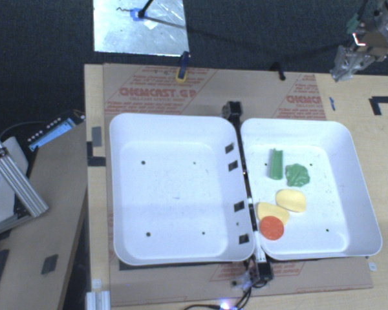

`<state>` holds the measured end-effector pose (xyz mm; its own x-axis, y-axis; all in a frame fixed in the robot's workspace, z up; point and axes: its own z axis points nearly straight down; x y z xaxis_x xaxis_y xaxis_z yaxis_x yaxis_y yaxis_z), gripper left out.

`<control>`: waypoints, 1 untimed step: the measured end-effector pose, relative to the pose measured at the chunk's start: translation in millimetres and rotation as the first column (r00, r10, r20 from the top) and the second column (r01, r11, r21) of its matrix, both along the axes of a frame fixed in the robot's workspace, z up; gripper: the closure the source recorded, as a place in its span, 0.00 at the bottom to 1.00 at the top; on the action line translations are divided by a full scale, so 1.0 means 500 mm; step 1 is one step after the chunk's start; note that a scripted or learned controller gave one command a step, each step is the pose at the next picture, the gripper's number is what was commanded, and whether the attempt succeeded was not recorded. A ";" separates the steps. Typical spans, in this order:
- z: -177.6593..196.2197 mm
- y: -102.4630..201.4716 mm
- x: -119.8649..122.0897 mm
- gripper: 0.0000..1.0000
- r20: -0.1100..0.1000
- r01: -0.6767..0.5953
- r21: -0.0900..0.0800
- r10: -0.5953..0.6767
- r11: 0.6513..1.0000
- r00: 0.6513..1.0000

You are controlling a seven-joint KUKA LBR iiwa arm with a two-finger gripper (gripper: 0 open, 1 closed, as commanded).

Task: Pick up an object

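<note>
Camera view: our gripper [349,62] hangs at two o'clock, jaw state unclear; we've picked nothing, the red disc [272,228] waits.

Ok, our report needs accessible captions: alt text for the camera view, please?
Five small items lie in the right white bin: a green stick, green leafy piece, two yellow lumps and a red disc. The claw hangs beyond the bin's far right corner.

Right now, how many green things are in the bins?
2. Both lie in the right bin: a green stick toward its middle, and a leafy green piece just to the right of it. None seem hidden.
</note>
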<state>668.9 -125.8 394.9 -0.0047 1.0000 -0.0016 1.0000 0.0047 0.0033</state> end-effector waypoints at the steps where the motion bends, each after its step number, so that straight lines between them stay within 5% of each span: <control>1: -0.008 0.039 0.000 1.00 0.000 0.000 0.000 0.000 1.000 1.000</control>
